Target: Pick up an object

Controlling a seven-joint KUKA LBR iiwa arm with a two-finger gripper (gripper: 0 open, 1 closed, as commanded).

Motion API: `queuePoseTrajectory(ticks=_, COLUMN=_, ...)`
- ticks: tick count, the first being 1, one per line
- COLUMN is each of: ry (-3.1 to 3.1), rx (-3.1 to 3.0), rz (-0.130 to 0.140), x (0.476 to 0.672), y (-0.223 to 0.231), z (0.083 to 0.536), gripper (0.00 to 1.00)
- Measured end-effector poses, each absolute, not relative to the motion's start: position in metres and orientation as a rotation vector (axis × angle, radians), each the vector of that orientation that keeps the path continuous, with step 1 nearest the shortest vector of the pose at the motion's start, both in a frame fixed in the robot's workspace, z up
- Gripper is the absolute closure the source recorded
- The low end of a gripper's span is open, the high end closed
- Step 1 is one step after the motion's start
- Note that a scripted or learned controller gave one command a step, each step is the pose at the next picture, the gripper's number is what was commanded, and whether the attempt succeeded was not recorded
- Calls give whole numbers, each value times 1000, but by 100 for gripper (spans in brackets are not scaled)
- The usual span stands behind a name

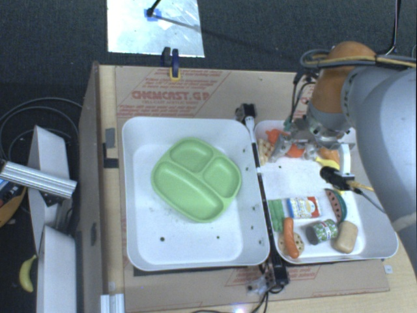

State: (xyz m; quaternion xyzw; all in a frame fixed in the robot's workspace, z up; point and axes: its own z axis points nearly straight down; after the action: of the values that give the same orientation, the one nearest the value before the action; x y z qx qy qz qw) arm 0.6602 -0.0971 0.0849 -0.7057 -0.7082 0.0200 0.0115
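Note:
My gripper [295, 150] hangs low over the far left part of the right bin [384, 240], open, its two grey fingers [279, 149] spread apart. An orange toy piece [296, 152] lies between the fingers on the bin floor; I cannot tell whether they touch it. Another orange-red piece [273, 136] lies just to its far left, and a pale corn-like piece [264, 150] rests against the bin's left wall. A yellow banana [330, 166] sits to the gripper's right.
Near the right bin's front lie a green-and-white packet [296, 208], a watermelon slice [336, 204], a carrot [288, 227], a small can [322, 231] and a tan potato-like lump [347, 236]. The left bin [140, 240] holds a green divided plate [196, 178].

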Motion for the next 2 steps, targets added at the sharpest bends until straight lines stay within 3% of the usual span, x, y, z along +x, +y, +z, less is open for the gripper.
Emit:
queuePoseTrajectory(ticks=1, ry=-2204, rx=-2199, rz=45, x=661, y=-106, z=82, gripper=0)
queuePoseTrajectory(ticks=2, ry=-2206, rx=-2197, rz=45, x=661, y=-106, z=82, gripper=0)
